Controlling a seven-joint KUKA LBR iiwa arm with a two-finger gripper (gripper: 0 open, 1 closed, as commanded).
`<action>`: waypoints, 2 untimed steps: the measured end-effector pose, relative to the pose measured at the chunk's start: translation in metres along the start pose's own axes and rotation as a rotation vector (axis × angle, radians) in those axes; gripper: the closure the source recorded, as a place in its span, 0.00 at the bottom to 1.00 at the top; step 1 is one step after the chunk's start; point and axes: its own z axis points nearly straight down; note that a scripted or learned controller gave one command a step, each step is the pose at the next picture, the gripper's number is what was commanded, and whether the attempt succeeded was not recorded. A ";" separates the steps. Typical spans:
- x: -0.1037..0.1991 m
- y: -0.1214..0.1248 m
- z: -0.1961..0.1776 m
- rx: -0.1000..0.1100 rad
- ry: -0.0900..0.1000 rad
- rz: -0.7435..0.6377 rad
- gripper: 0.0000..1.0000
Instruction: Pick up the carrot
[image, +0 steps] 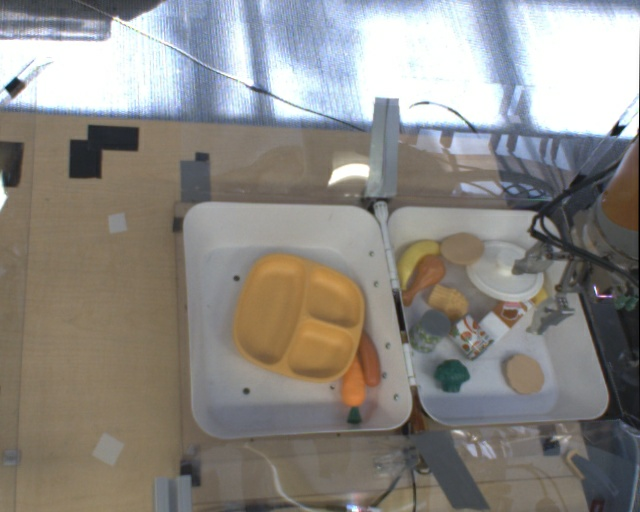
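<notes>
Carrot (354, 383) lies near-upright in view at left bin's (215, 400) lower right, beside yellow tray (298, 315), well left of gripper (548, 290) hovering over right bin, fingers spread, empty.

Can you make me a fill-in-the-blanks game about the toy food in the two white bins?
1. The carrot lies in the ____ bin, as the camera sees it.
2. The compartment plate beside it is ____ in colour.
3. The broccoli lies in the ____ bin.
4. The gripper hovers over the ____ bin.

Missing words: left; yellow; right; right
</notes>
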 end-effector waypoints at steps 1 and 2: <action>0.056 0.037 -0.030 0.000 0.000 0.181 0.00; 0.069 0.056 0.003 0.000 0.000 0.366 0.00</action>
